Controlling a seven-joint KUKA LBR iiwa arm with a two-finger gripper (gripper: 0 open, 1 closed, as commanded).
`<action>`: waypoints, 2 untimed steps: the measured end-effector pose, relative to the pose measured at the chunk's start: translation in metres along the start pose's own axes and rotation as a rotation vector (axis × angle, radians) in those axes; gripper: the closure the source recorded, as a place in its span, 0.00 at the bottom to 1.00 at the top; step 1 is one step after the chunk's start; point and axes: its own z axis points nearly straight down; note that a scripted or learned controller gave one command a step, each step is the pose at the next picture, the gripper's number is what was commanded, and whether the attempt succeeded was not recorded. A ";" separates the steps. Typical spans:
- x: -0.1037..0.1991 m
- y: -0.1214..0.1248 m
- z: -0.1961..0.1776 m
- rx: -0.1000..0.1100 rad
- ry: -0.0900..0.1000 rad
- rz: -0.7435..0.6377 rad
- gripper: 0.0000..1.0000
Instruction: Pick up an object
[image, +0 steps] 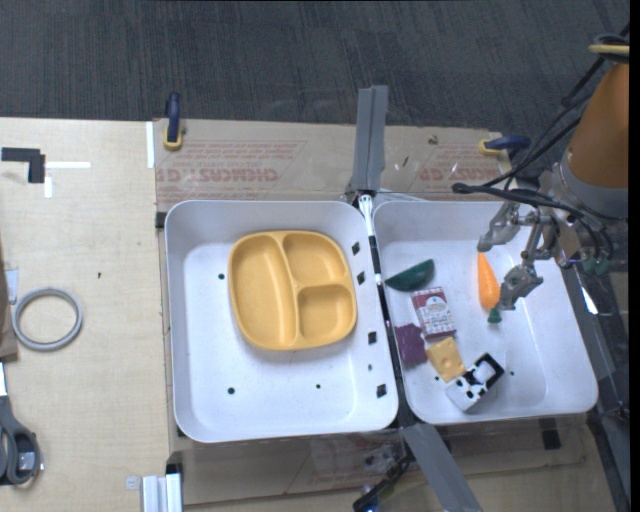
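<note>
My gripper (505, 262) hangs over the right bin (560, 390), near its upper right part, with its two fingers spread open and nothing between them. An orange carrot (486, 281) lies just left of the fingertips, its green stem end pointing toward the front. Further left in the same bin lie a dark green piece (412, 273), a red-and-white packet (433, 311), a purple piece (409, 343), a yellow block (445, 356) and a black-and-white object (477, 380).
The left bin (200, 400) holds a yellow divided plate (292, 288). A grey divider bar (371, 140) runs between the bins. On the wooden bench at the left lie a grey ring (44, 318) and scissors (18, 452). Cables trail from the arm at the right.
</note>
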 end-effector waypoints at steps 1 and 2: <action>-0.009 0.011 -0.047 0.000 -0.002 -0.023 0.00; -0.018 -0.018 0.067 0.000 0.001 0.123 0.00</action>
